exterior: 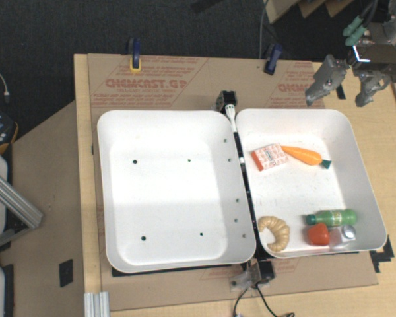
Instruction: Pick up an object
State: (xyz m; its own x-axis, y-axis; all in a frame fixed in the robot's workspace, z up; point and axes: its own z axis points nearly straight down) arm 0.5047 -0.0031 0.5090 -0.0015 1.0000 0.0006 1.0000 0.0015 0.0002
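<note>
Carrot (302,155) is the thing I'd go for, and I'm reading everything off the right bin (356,152) that holds it. It lies in the far half of that bin, its long axis running nearly across the bin, thick orange end towards the centre divider and green tip towards the outer wall. Just beside its thick end sits a small red-and-white packet (268,157), close enough to crowd a finger on that side.

My gripper (340,88) hangs beyond the bin's far rim, near its outer far corner, over the cardboard rather than over the bin. The two grey fingers stand spread apart with nothing between them. From there the carrot lies inward and towards the near side.

I judge the fingers should straddle the carrot's short width, around mid-body, away from the packet.

At the bin's near wall lie a croissant (275,232), a green bottle (331,217) and a tomato (319,234), well apart from the carrot.
</note>
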